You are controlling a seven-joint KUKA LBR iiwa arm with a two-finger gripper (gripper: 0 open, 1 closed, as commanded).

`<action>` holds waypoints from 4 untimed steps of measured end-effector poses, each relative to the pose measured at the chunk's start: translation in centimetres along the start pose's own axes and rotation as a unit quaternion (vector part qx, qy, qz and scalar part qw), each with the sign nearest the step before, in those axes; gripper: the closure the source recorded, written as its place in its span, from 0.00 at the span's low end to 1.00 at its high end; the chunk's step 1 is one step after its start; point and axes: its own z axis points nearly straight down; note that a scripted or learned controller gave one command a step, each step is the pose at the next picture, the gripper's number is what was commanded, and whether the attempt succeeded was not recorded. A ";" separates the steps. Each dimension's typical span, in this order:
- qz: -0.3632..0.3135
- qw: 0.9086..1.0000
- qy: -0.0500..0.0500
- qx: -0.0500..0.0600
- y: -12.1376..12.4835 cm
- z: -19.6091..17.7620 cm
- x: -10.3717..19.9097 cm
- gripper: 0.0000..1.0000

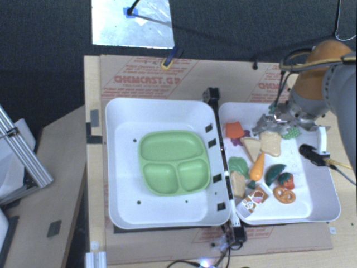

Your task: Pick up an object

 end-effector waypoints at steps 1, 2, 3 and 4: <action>-0.001 1.000 -0.001 -0.004 0.2 -1.5 0.0 1.00; 0.002 1.000 -0.001 -0.004 -0.1 -7.4 -0.8 1.00; 0.000 1.000 -0.001 -0.005 0.5 -13.8 -0.7 1.00; -0.001 1.000 -0.001 -0.003 0.6 -13.6 -0.7 1.00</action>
